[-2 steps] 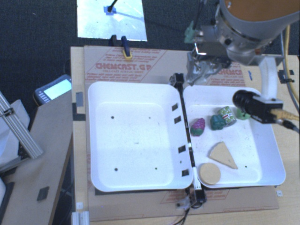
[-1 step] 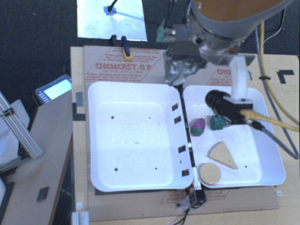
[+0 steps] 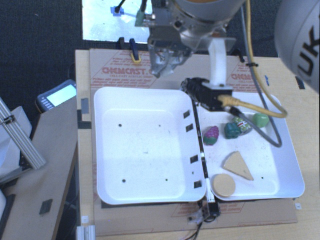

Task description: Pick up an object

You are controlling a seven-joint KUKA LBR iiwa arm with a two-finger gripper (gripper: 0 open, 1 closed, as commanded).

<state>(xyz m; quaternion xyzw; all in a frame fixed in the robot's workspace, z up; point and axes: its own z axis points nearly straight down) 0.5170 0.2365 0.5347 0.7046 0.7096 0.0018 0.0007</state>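
We cannot tell our hand's (image 3: 167, 64) state above the worktop's far edge; the wedge (image 3: 238, 166) lies near the right bin's (image 3: 292, 176) front edge. Crowded neighbours risk a mis-grasp.

Both bins, the left bin (image 3: 145, 149) and the right bin (image 3: 280, 169), look like smooth white moulded plastic with a soft sheen, resting on a matt brown cardboard sheet (image 3: 120, 71) printed in red, which lies on a pale wood-look desk (image 3: 82, 134). The wedge (image 3: 238, 166) and the round disc (image 3: 223, 185) appear to be matt, unfinished light wood, while the purple piece (image 3: 210, 135), the teal piece (image 3: 232, 130) and the green ball (image 3: 260, 119) look like coloured plastic or rubber, slightly glossy. The arm's wrist housing (image 3: 165, 44) shows bare, dull grey metal, its upper shell (image 3: 300, 29) glossy painted grey, and the yellow cable (image 3: 255, 109) has a smooth plastic sheath.
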